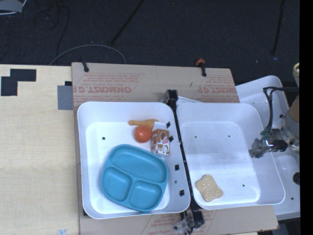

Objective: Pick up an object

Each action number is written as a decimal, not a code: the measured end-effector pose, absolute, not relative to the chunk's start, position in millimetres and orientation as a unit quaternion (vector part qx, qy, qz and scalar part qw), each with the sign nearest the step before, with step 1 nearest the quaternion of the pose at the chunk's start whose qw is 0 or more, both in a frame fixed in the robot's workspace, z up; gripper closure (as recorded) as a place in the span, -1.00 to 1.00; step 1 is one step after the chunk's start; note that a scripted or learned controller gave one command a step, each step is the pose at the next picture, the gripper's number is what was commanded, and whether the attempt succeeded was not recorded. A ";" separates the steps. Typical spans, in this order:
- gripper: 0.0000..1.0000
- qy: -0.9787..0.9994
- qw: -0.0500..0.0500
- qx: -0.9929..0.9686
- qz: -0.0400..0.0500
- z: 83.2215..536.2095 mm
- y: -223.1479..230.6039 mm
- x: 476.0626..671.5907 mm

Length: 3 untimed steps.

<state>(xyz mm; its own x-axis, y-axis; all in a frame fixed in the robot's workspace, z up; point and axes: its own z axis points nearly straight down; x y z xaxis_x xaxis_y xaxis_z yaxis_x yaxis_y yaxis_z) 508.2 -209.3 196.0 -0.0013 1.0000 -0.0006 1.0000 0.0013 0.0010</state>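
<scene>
From my station I see the hand [259, 148] hanging at about three o'clock over the right bin [266, 131], at its right rim; whether it is spread or pressed together I cannot tell, as it reads only as a small grey lump at this angle, and nothing shows between its tips. The nearest candidate is the beige flat piece [209, 188] at roughly five o'clock in that bin, lying well apart from the hand on the white floor. The left bin [90, 131] carries the rest: a blue divided tray [134, 177] at six o'clock, a red ball [143, 133] touching a yellow-orange piece [143, 122] near twelve, and a small printed carton [160, 142] just beside the ball, against the divider. My worries: the beige piece looks thin and lies flat, so I judge the tips could close above it and come up with nothing. Reaching left, the ball would likely roll off a pinch, and the crowding of ball, carton and tray rim could make the hand nudge a neighbour or catch two things at once. The divider between the bins is also a snag risk on any low crossing.
</scene>
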 end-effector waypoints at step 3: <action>1.00 0.708 -0.003 0.706 -0.001 226.7 -115.9 499.5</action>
